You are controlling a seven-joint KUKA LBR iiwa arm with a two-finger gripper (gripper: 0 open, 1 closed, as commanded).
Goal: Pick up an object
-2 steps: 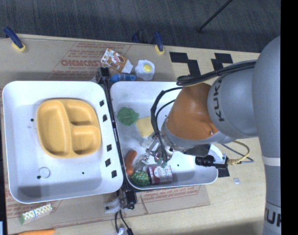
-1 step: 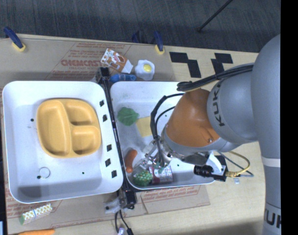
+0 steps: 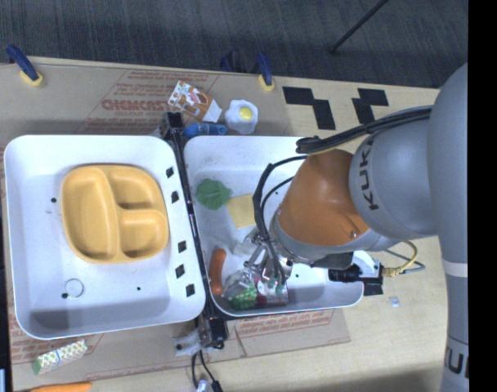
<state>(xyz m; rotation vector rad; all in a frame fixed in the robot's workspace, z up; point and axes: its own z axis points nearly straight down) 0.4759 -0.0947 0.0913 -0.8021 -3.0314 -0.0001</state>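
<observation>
My gripper (image 3: 263,274) reaches down into the front of the right bin (image 3: 232,149), below the arm's orange band. Its fingers sit among a small heap of items: a clear, crinkly packet with green and red bits (image 3: 247,296) and an orange-red carrot-like piece (image 3: 217,269) just to its left. A green leafy toy (image 3: 212,193) and a pale yellow slab (image 3: 241,210) lie further back in the same bin. The arm hides much of the bin's right half.
The left bin (image 3: 28,219) holds a yellow divided tray (image 3: 114,211). On the bench behind the bins lie a small printed packet (image 3: 187,99), a blue item (image 3: 203,128) and a white and yellow egg-like toy (image 3: 242,115). A wrapped candy (image 3: 60,355) lies at the front left.
</observation>
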